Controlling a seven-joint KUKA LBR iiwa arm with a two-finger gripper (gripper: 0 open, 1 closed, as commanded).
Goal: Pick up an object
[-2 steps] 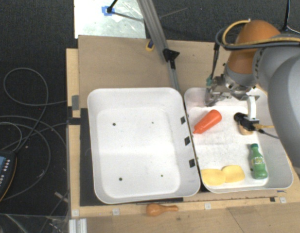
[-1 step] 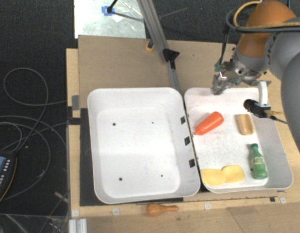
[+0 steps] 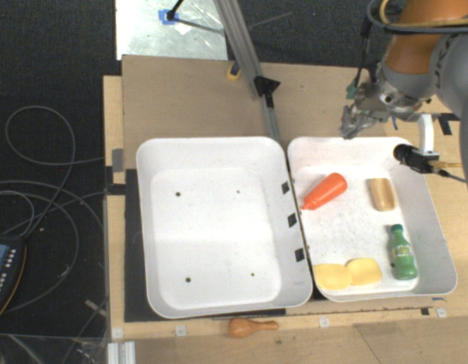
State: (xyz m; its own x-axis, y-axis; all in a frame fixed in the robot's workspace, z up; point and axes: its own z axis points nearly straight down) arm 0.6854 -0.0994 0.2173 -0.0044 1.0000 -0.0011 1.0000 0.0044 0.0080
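Gripper [image 3: 353, 125] hovers at right bin's [image 3: 438, 226] far rim; can't tell fingers' state, too blurry. Your nearest target, orange carrot [image 3: 325, 191], lies below-left, long axis diagonal.

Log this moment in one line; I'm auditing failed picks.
gripper: above right bin's far rim, holding nothing | in bin: carrot, bread, bottle, two yellow pieces | pick: not yet done

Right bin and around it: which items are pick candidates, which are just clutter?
Pick candidates, all in the right bin:
orange carrot
tan bread piece
green bottle
two yellow pieces

Clutter:
orange-brown gourd-shaped toy on the bench, in front of the bins
pendant and cables on the floor, left
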